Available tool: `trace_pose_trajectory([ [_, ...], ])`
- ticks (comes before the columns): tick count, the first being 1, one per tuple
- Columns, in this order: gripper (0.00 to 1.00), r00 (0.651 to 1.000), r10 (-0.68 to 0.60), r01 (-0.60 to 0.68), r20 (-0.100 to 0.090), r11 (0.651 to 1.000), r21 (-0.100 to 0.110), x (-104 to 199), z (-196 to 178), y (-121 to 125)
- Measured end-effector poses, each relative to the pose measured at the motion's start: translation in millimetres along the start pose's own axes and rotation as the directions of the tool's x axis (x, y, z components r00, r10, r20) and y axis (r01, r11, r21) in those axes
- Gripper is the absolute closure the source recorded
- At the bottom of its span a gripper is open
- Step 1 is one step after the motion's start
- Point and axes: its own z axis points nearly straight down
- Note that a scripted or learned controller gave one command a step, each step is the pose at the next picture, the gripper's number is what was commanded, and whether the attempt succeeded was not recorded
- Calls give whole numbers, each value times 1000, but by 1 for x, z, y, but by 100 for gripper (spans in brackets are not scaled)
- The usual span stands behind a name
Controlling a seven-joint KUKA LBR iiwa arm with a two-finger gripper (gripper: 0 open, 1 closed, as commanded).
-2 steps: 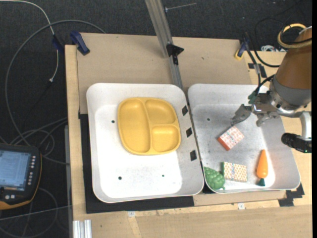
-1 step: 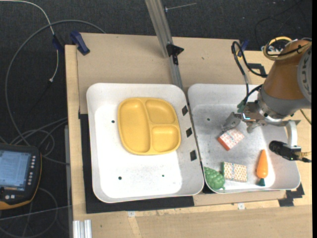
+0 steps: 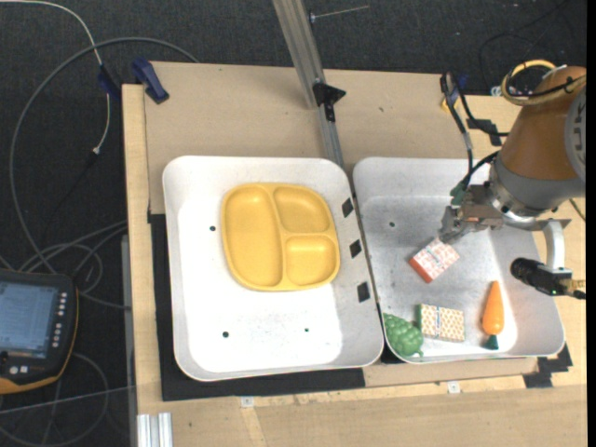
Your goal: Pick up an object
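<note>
four items (image 3: 434,261) in right bin (image 3: 400,186)

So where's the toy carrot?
The toy carrot lies in the right bin, near its front right corner, just right of the small patterned box.

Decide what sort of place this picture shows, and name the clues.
Probably a robotics lab bench: a grey-and-orange robot arm reaches over two white bins, a control pendant lies alongside, and cables trail over the dark floor.
</note>
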Motion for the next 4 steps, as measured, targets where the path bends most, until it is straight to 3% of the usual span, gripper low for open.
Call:
trace_pose_trajectory([
  [1,100,1000,-1,1,3,1000,-7,-5,-62,7],
  [2,100,1000,0,0,2,1000,-3,-4,-78,8],
  [4,100,1000,-7,7,-1,1000,-2,103,-99,14],
])
